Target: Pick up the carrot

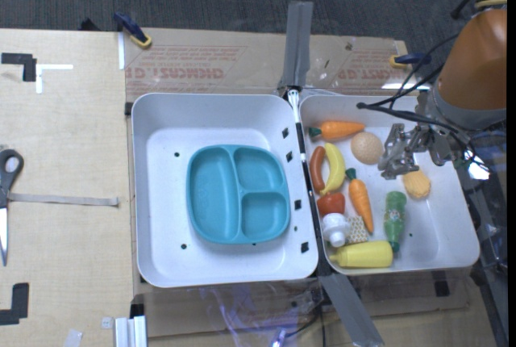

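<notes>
Gripper sits in the right bin, right-centre of frame; fingers look empty, can't tell if open or closed. 2 carrots: one lower left of the gripper, between banana and green bottle; another upper left, near the bin's top wall. Neither is touching the fingers. Cardboard at top has red mirrored print, unreadable.
</notes>
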Controlling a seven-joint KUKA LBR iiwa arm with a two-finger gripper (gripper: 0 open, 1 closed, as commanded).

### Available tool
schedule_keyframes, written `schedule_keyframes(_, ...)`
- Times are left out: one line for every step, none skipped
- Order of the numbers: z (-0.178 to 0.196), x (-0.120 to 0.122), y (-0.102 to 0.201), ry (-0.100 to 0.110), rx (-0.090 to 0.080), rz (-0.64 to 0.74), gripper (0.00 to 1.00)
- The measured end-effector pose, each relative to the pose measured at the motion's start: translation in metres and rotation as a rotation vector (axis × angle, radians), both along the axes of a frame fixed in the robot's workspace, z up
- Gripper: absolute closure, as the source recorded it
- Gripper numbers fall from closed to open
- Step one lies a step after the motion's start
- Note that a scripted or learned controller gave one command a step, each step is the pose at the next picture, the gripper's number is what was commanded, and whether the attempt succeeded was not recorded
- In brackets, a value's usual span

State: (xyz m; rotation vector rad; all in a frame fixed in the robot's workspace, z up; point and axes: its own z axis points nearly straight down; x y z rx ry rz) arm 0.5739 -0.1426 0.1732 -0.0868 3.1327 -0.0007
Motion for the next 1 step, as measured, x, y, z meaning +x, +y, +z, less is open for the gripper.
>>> schedule_keyframes(-0.0808, -0.0735, 0.0184, 0.005, -0.001, 0.25, 1.0)
